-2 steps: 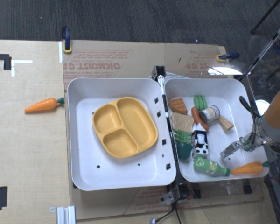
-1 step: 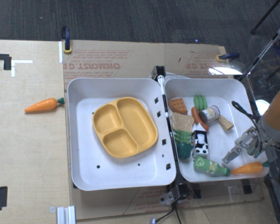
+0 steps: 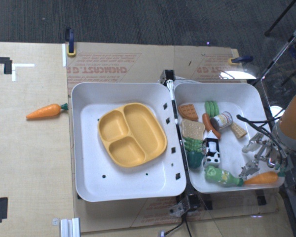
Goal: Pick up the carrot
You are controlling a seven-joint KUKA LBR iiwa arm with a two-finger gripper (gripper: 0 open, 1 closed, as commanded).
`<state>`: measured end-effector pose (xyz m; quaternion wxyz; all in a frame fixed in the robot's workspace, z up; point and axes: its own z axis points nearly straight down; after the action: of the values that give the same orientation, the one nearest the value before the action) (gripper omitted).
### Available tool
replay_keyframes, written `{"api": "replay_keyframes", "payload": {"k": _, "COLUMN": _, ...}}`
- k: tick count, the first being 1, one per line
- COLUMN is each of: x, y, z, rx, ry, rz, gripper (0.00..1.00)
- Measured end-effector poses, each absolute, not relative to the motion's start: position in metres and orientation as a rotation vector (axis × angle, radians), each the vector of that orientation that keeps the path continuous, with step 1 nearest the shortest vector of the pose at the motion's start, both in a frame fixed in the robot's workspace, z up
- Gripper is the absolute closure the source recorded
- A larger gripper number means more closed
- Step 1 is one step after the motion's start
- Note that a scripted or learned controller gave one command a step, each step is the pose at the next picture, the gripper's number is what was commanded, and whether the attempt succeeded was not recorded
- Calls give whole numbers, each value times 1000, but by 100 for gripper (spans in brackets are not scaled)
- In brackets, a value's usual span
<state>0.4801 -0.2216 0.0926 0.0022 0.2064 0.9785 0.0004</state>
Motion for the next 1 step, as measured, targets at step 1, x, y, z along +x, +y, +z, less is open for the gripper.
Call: {"api": "replay_keyframes", "payload": {"k": 1, "x": 483, "y": -222, "z": 103, "rx": 656, "ry": 3059, "rz": 2, "gripper": 100}}
